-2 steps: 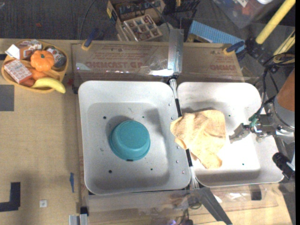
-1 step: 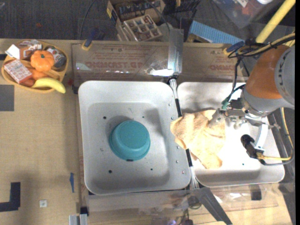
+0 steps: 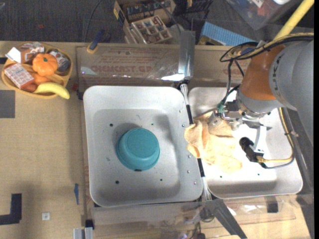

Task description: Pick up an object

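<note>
A teal bowl [image 3: 138, 149] lies upside down in the middle of the left bin [image 3: 99, 103]. A crumpled pale yellow cloth [image 3: 214, 146] spreads over the left half of the right bin [image 3: 284, 183], its edge draped onto the divider between the bins. My gripper [image 3: 223, 119] hangs low over the cloth's upper part, at the end of the grey arm with the orange band [image 3: 259, 78]. Its fingertips are down at the cloth and hidden by the wrist.
A yellow bowl of toy fruit and boxes [image 3: 37, 71] sits on the bench at the far left. A cardboard flap and clear plastic [image 3: 134, 66] lie behind the bins. Black cables [image 3: 254, 151] loop from the wrist over the right bin.
</note>
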